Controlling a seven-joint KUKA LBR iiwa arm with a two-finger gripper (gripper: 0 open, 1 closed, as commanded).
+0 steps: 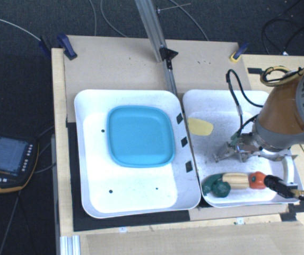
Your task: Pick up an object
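The left bin holds a blue plate, which sits toward the bin's far side. A broad strip of white floor lies open on the plate's near side, and a narrower strip to its left.

Right of the plate, past the wall the bins share, is the right bin. A yellow chip lies flat there, just beyond that wall and level with the plate's middle.

Further right and nearer to me than the plate, a row of things lies along that bin's front wall. First comes a green lump, then a wooden peg touching it, then a red piece at the peg's far end. What the lump is I cannot make out.

The gripper hangs over bare floor between the chip and the row. It is low, close above the peg, but I cannot see it touching. It is a tangle of grey metal from here, and whether it is spread or pressed together I cannot tell.

Furthest from the plate, the arm covers the right bin's right side and is cut off by the view's edge.
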